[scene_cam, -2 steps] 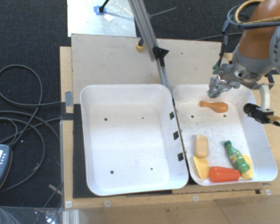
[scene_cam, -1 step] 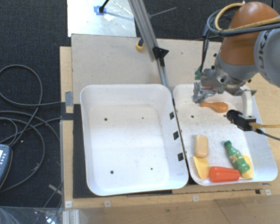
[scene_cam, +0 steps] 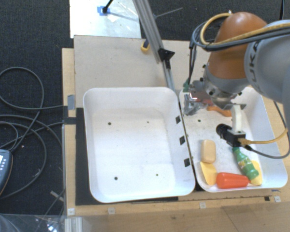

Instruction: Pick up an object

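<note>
Tool (scene_cam: 192, 102) low over the back left corner of the right bin (scene_cam: 275, 144).

Whether the tool is wide or narrow I cannot tell. At the front of this bin lie a bread roll (scene_cam: 209, 151), a yellow wedge (scene_cam: 208, 172), perhaps cheese, a red pepper (scene_cam: 231, 180) and a green bottle (scene_cam: 245, 165). The left bin (scene_cam: 94, 144) stands just beside it on the desk (scene_cam: 111, 62).

Arm (scene_cam: 261, 57) over right bin (scene_cam: 275, 173) | bin holds orange pepper (scene_cam: 231, 180), green bottle (scene_cam: 245, 164), tan block (scene_cam: 209, 151) | left bin (scene_cam: 135, 144) adjacent
</note>
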`<action>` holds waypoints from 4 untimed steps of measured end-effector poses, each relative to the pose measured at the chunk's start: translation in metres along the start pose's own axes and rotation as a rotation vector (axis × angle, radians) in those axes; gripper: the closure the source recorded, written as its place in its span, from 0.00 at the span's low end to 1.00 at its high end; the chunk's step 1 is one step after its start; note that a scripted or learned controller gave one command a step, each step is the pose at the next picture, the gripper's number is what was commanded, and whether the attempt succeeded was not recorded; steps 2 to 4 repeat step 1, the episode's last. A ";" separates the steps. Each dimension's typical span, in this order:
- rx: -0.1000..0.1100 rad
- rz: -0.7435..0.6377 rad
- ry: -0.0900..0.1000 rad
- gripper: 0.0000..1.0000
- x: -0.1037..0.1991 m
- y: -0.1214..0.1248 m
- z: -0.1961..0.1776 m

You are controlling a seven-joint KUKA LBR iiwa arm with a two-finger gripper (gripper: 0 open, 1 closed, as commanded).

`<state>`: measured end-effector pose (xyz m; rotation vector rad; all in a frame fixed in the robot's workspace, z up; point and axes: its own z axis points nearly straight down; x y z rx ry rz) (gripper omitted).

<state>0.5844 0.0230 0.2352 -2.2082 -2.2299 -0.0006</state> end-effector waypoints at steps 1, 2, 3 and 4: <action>-0.003 -0.001 0.000 1.00 0.051 -0.009 -0.009; -0.003 -0.001 0.000 1.00 0.051 -0.009 -0.009; -0.003 -0.001 0.000 1.00 0.051 -0.009 -0.009; -0.003 -0.001 0.000 1.00 0.051 -0.009 -0.009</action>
